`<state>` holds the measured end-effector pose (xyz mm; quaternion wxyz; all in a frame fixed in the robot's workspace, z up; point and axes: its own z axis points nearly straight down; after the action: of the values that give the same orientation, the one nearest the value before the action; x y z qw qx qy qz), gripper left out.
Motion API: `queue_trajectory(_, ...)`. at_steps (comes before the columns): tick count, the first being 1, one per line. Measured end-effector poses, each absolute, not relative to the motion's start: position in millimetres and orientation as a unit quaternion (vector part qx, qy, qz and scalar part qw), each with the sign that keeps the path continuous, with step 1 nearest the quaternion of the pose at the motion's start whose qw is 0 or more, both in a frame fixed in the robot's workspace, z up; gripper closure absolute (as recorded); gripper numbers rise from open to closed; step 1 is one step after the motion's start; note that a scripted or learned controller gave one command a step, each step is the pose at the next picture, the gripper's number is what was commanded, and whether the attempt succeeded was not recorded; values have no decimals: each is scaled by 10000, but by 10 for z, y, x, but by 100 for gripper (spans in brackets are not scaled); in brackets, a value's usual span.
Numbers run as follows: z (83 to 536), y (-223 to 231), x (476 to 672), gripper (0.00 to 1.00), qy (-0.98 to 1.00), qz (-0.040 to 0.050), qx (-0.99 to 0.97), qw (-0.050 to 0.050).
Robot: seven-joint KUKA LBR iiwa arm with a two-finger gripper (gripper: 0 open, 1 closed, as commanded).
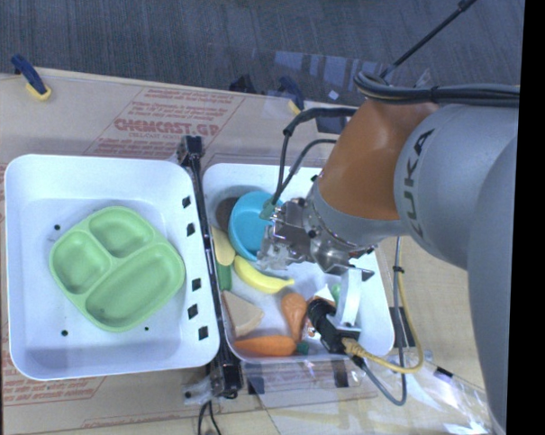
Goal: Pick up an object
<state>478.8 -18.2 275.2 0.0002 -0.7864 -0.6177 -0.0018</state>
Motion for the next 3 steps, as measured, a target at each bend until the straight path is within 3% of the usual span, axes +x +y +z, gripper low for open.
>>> queue_trajectory(1,2068,-1040,4747,100,-5766,51,-8170,36)
queue_trajectory(2,2081,-1020,4757,0,-5782,34,-8159,34)
queue_trajectory(3,1012,-1001,5106,0,-5518,61,-8339,70)
